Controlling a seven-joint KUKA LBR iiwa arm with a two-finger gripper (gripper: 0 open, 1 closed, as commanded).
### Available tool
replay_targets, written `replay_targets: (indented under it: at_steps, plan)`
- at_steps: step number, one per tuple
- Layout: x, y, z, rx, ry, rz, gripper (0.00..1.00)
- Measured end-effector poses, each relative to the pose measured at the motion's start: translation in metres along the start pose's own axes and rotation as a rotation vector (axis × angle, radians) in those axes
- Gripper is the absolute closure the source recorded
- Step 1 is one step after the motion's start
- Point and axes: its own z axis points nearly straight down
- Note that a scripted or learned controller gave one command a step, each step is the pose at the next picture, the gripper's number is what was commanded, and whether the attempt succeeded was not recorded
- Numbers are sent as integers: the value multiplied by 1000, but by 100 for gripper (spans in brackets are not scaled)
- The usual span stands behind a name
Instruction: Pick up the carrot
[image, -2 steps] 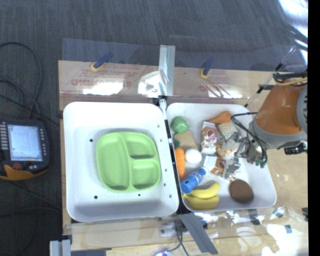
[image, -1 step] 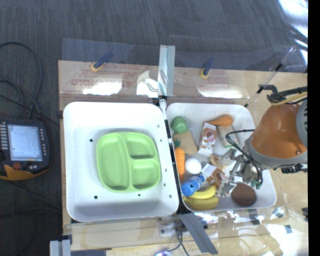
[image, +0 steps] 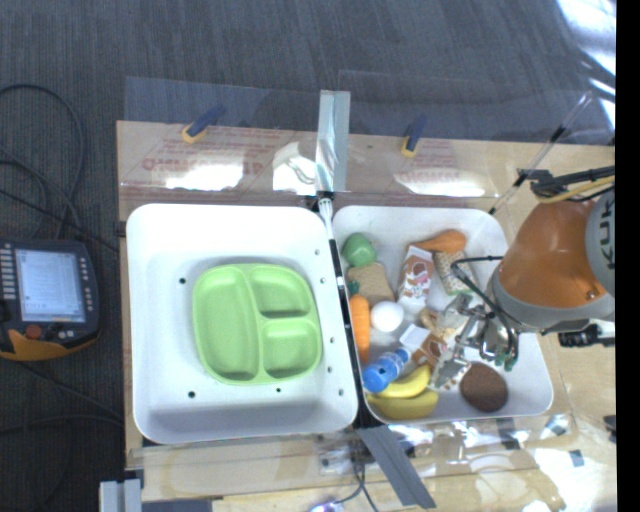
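Dark carpet surrounds the bench (image: 230, 150), whose top we see as a tan board under glare near the far edge. On it sit two white bins, touching along a shared middle edge. We see the left bin (image: 160, 250) whole; it holds a green tray (image: 258, 322) with three compartments, lying flat in the middle. The right bin (image: 520, 400) is partly covered by the arm (image: 555, 265), whose orange band hides the bin's right wall and is itself cut off at the picture's edge. Off the bench at the left, a pendant (image: 48, 297) with a lit screen lies on the carpet, cables trailing from it.

The gripper (image: 468, 335) hangs over the clutter in the right bin, among wires and shiny parts; we cannot tell how it is set or whether it grips anything.

Below it the items crowd together and blur. We make out a banana (image: 405, 400) at the near wall, a brown round thing (image: 484, 386) just beside it, and an orange thing (image: 440, 242) at the far side. The carrot (image: 359, 322) lies lengthwise just beside the bin's left wall, well apart from the gripper. A green ball (image: 358, 248) sits beyond it, a white ball (image: 386, 317) just beside it, and a blue item (image: 378, 376) at its near end.
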Motion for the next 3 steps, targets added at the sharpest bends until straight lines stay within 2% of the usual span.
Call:
replay_targets:
  at_steps: [1, 2, 3]
  plan:
    - [13, 4, -1, -6, -14, 386, 0]
    - [-23, 22, 2, 0, 1, 726, 0]
    - [-114, -14, -24, 13, 16, 839, 0]
